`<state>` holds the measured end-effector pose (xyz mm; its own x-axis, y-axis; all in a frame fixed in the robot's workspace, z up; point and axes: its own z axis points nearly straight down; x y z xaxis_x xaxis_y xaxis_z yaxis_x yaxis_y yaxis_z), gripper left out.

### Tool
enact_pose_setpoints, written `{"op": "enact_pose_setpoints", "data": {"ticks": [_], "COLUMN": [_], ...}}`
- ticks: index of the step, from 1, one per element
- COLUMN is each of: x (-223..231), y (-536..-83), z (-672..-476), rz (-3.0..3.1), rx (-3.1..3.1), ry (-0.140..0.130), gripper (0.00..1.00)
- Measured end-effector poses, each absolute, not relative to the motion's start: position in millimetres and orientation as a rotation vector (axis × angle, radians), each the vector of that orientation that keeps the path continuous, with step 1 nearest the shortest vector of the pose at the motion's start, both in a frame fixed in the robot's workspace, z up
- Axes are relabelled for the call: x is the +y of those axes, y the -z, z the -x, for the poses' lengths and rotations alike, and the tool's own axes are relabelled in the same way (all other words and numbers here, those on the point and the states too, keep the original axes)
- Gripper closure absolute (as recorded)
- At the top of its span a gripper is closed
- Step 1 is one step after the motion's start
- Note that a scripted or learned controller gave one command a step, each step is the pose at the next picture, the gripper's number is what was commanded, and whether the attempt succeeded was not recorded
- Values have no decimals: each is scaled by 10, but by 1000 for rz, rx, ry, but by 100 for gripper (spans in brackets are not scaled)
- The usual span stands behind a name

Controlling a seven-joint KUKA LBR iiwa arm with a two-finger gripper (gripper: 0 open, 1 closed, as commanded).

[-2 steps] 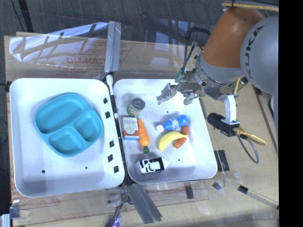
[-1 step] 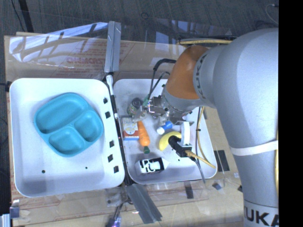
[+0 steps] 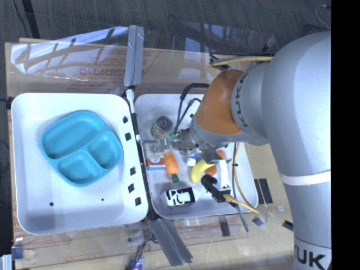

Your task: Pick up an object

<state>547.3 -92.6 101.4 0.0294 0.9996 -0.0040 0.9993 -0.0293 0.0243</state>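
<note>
The right bin [image 3: 147, 107] holds several small objects. An orange carrot-shaped piece [image 3: 170, 163] lies near its middle, with a small green piece [image 3: 175, 179] just below it. A yellow banana [image 3: 199, 171] lies to the right of them. A grey round object [image 3: 162, 125] sits toward the bin's back left. A black-and-white object [image 3: 180, 196] rests near the front wall. My gripper [image 3: 171, 143] hangs low over the bin's middle, just above the orange piece and right of the grey round object. The wrist and arm hide the bin's right half.
The left bin [image 3: 34, 207] holds a blue divided plate [image 3: 82, 147]. A grey divider bar [image 3: 134, 55] runs between the bins at the back. The arm's large grey body [image 3: 298, 122] covers the right side of the bench.
</note>
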Motion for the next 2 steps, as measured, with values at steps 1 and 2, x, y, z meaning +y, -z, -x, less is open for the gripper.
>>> {"op": "enact_pose_setpoints", "data": {"ticks": [1, 2], "x": [-902, -491], "y": [-1126, -2217], "z": [-5487, -5826], "rz": [-2233, -2431], "rx": [2186, 1993], "ry": [-26, 2], "gripper": [100, 100]}}
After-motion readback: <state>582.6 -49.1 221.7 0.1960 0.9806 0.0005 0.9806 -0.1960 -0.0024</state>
